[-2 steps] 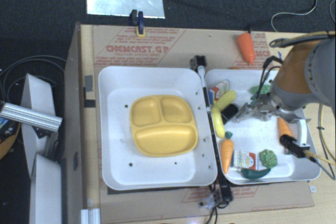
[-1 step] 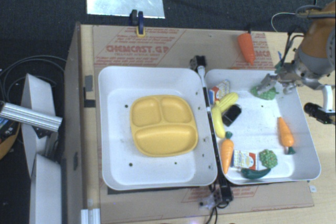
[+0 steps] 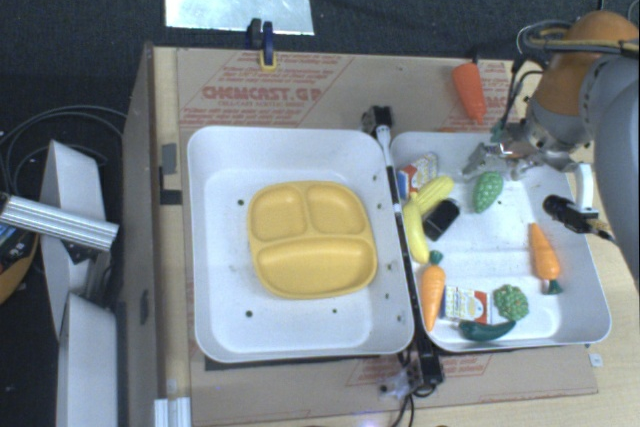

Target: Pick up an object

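Green moulded plastic is what you are dealing with at this station: the small green knobbly fruit [image 3: 487, 191], probably a toy bunch of grapes, is lying in the right bin [image 3: 590, 315] near its back wall, just below and beside the gripper [image 3: 503, 155]. The gripper is hovering at the bin's upper edge, close to that fruit, and nothing is showing between its parts; whether the jaws are released or clenched you cannot tell from this slant. Judge the fruit as light, hollow and stiff, with a bumpy skin that is giving the jaws some purchase but may be letting it roll. You are best advised to be closing across its narrow middle, along the short axis, where the sides are running nearly parallel. The yellow banana [image 3: 418, 211] and the black block [image 3: 441, 218] are lying just beside it to the left, so you are working with little room on that side. The orange carrot [image 3: 545, 253] is resting well apart, near the right wall. The left bin [image 3: 215, 245] is carrying a yellow divided plate [image 3: 311, 238]. Both bins are sitting on the bench [image 3: 300, 85].
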